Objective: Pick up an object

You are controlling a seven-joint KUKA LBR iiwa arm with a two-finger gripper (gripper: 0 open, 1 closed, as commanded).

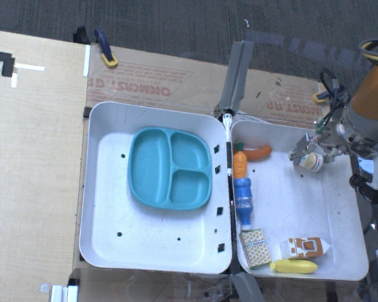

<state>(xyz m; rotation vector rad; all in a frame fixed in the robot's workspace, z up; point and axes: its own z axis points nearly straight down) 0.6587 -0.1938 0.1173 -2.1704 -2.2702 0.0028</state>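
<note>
The left bin (94, 190) carries one thing, a teal divided plate (171, 169), lying flat a little toward its far edge, and nothing there is touched. In the right bin (350, 237) several things lie along the left wall: an orange carrot-like toy (256, 151) near the far left corner, then a bottle (241, 188) with orange top and blue body, lengthwise against the wall, then a small checked packet (254, 247) near the front left corner. Along the front edge there is a yellow banana-shaped toy (294, 266), and just behind it, touching or almost touching, a small brown and white box (307, 248). The gripper (310, 158) hangs over the far right part of this bin, and a small whitish object (311, 161) is seen at its tip, but it is too small and blurred for me to tell whether this is a grasped thing or part of the tool, and the state of the gripper I also cannot tell. So I judge that the pick is not confirmed: either a small object is lifted now, or all the work is left.
</note>
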